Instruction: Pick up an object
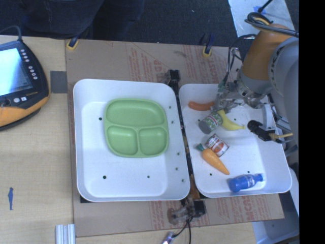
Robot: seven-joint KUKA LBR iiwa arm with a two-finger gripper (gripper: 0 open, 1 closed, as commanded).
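Note:
The right bin [274, 184] holds several small things: an orange sausage [200, 105] at the back left, a green can [210, 123] lying on its side, a yellow banana [232, 124], a red-labelled can [218, 145], a carrot [216, 161] and a blue bottle [245, 182] at the front. My gripper [224, 101] hangs over the back of this bin, just above the green can and the banana's end, beside the sausage. I see nothing held in it.
The left bin [89, 182] carries a green divided plate [136, 127]. An orange-and-black pendant with a screen [18, 83] lies on the bench at the far left. The grey arm with its orange band [264, 55] and a black cable part [260, 131] cover the right bin's back right.

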